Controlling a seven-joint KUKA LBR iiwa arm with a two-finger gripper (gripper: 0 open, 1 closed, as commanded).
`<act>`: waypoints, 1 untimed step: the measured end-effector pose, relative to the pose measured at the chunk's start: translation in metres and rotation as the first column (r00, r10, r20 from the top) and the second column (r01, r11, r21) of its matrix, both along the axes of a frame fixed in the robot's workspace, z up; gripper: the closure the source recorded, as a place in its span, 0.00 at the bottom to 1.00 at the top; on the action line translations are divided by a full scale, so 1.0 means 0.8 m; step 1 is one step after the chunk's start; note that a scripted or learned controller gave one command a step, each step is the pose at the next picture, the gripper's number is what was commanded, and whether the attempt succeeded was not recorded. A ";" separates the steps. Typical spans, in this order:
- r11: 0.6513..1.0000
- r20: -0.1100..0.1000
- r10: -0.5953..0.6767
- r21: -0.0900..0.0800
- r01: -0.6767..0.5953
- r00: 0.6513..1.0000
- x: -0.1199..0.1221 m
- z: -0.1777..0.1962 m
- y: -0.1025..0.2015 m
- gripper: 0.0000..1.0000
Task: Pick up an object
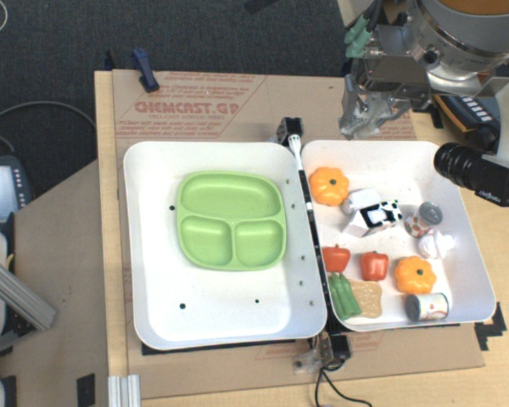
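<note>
One fixed cam above the bench [195, 108], looking down at a slant, mid-range. Both bins in frame: left bin [153, 295] approx centre, right bin [467, 253] toward the right edge. Arm [467, 15] enters top right.

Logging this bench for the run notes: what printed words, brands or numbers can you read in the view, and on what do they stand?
"CHEMCAST G P", in red on the brown board behind the bins; the last letters are uncertain.
Smaller red lines above and below it on the board: too blurred to read.
Label on the small can in the right bin: too small to read.
</note>
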State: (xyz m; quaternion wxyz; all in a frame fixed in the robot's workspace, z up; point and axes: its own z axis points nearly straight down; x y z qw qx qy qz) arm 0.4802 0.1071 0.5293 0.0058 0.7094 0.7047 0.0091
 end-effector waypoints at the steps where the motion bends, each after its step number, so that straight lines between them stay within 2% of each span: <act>1: 1.000 -0.032 0.014 -0.007 -0.014 0.999 -0.003 -0.136 0.095 1.00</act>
